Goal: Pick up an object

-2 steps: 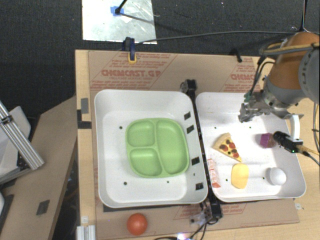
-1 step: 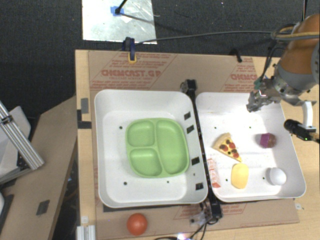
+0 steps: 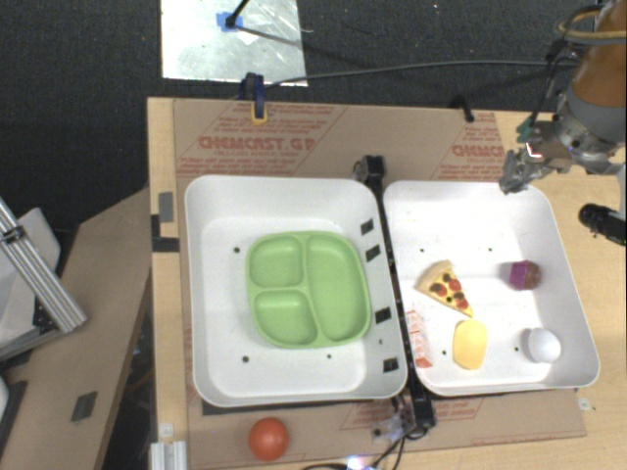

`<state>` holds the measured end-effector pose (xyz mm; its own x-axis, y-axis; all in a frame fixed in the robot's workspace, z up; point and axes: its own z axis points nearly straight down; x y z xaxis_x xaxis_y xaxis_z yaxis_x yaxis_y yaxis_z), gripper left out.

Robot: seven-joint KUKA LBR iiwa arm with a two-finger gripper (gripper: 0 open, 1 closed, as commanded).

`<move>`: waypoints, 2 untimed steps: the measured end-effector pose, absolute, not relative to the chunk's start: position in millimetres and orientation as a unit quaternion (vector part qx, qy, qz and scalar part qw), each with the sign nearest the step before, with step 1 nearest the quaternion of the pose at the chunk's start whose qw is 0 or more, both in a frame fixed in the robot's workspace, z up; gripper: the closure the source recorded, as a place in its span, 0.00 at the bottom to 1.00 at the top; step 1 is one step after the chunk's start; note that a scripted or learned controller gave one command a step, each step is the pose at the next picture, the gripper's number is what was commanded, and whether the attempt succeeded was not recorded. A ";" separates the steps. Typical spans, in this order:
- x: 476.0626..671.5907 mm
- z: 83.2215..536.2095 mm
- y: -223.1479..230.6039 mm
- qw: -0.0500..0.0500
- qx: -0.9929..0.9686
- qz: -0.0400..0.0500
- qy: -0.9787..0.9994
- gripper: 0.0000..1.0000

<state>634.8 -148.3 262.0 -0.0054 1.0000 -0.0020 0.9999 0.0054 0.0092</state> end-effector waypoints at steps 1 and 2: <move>617.9 266.4 -98.0 0.000 0.704 0.001 0.710 1.00; 600.3 267.7 -46.8 0.000 0.704 0.001 0.710 1.00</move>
<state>600.3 -46.8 267.7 -0.0086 1.0000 0.0012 1.0000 0.0086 0.0012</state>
